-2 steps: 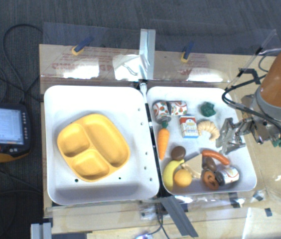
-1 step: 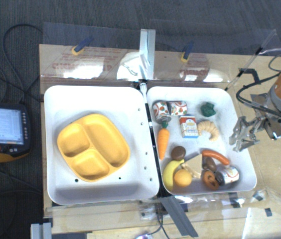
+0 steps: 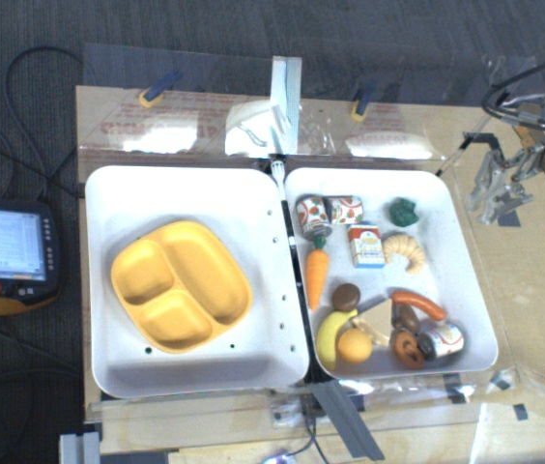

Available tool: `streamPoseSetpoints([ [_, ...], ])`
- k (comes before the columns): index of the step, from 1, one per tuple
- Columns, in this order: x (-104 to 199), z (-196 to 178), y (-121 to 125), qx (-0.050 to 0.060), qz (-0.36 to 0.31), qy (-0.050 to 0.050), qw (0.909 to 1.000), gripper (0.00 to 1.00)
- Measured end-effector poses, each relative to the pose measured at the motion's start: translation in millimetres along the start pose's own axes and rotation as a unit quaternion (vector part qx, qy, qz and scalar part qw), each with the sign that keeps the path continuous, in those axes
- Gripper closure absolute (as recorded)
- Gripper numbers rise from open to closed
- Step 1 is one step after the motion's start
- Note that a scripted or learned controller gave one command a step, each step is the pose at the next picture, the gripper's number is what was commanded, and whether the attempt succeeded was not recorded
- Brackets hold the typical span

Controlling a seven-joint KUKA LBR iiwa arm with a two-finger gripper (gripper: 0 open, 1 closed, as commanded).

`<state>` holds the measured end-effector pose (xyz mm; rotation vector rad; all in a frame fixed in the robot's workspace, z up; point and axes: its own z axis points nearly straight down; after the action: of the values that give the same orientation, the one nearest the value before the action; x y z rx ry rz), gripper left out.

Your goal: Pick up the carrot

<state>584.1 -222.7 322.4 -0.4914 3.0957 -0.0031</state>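
Observation:
The orange carrot (image 3: 317, 276) with a green top lies lengthwise along the left wall of the right bin (image 3: 466, 259), green end pointing toward the back. A can (image 3: 313, 216) sits just behind it, and a banana (image 3: 329, 333) lies just in front. My gripper (image 3: 501, 184) hangs outside the right bin, beyond its back right corner and over the bare bench. It is far from the carrot, and nothing shows in it.
The right bin also holds a second can (image 3: 347, 209), a green toy (image 3: 404, 212), a small carton (image 3: 365, 246), a croissant (image 3: 407, 249), a sausage (image 3: 417, 304) and an orange (image 3: 355, 346). A yellow divided plate (image 3: 181, 283) lies in the left bin (image 3: 108, 201).

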Motion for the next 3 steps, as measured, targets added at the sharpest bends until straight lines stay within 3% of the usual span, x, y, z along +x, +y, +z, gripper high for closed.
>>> streamPoseSetpoints([
  [1, -82, 24, -24, -0.003, -0.004, 0.003, 1.0000, 1.00],
  [2, -74, -39, -24, -0.001, -0.117, 0.000, 0.9931, 1.00],
  [3, -57, 112, -15, -0.008, -0.160, 0.006, 0.9870, 1.00],
])
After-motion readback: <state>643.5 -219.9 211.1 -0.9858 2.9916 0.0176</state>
